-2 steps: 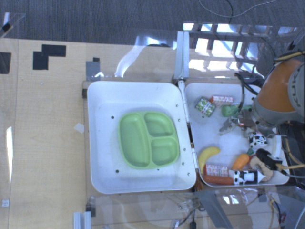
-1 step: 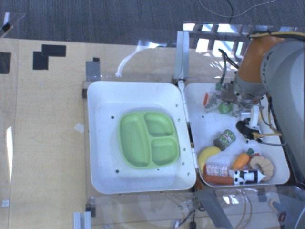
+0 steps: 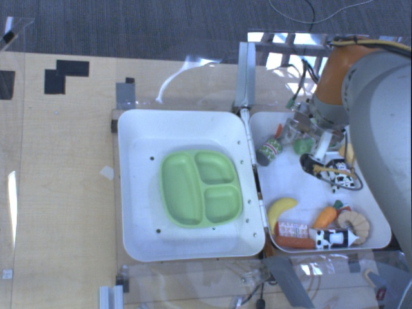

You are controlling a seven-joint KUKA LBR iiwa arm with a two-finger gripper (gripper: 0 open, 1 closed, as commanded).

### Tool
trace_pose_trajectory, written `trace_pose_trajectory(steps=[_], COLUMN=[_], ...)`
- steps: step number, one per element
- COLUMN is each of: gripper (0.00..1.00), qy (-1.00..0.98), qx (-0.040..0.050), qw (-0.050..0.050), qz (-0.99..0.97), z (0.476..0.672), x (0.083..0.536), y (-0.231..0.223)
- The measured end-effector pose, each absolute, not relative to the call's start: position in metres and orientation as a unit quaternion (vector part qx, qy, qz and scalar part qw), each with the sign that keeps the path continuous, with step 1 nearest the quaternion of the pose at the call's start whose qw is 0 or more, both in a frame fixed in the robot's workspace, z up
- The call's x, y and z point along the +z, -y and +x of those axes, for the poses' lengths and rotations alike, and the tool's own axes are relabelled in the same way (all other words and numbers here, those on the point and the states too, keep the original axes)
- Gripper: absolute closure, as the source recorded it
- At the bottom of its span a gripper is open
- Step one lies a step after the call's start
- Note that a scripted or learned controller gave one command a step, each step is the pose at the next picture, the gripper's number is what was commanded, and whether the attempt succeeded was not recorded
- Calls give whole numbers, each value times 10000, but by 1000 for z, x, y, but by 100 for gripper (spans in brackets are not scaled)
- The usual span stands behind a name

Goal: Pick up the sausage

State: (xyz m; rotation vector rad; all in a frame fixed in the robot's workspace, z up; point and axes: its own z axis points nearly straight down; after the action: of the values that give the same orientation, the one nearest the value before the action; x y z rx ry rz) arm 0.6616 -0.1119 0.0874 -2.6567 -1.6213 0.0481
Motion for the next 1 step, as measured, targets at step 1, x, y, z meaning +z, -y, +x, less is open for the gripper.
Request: trace_pose_trajectory(steps=[1], gripper=[0], qy=[6115], qx=[-22], qw=[-23], qz=[-7913], z=[647], x=[87], y=[167])
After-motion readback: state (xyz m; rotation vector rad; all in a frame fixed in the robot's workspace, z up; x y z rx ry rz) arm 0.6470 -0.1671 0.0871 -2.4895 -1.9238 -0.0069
